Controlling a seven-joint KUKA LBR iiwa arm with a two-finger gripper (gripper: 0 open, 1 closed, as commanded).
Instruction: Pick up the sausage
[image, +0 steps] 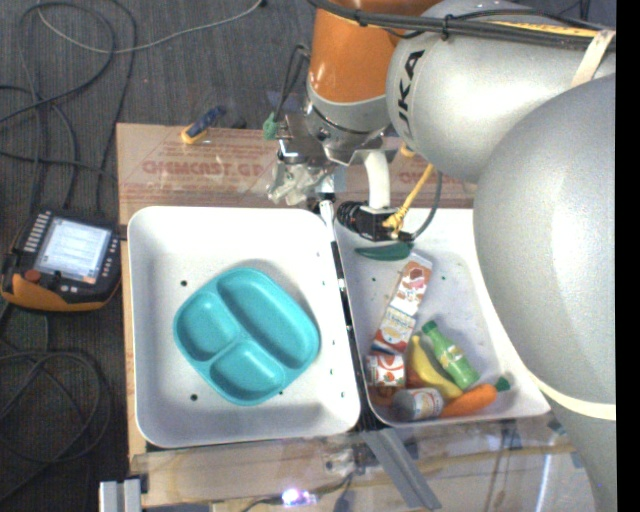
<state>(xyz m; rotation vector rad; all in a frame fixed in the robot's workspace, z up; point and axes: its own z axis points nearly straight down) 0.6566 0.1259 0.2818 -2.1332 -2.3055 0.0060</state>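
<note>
While the arm (520, 200) is reaching in from the view's right and covering the right bin's far corner and outer rim, the gripper (300, 185) is hanging over the far rims of the two white bins, close to the wall they share. Whether it is wide or narrow cannot be told.

The left bin (150, 400) is offering the most open room. A teal divided tray (248, 333) is sitting askew in its middle, with bare white floor running all round it out to the walls. The right bin (455, 255) is lying fairly open across its far half, while its near end is crowding up.

What is looking most like the sausage (415, 403), a stubby grey-brown cylinder with a dull sheen, is lying on its side against the near wall. It is touching a red-and-white can (386, 368) on the view's left and a carrot (468, 399) on the view's right. A banana (428, 370) and a green bottle (449, 356) are lying just behind it, and a red-and-white packet (403, 300) is stretching from there toward the bin's middle.
</note>
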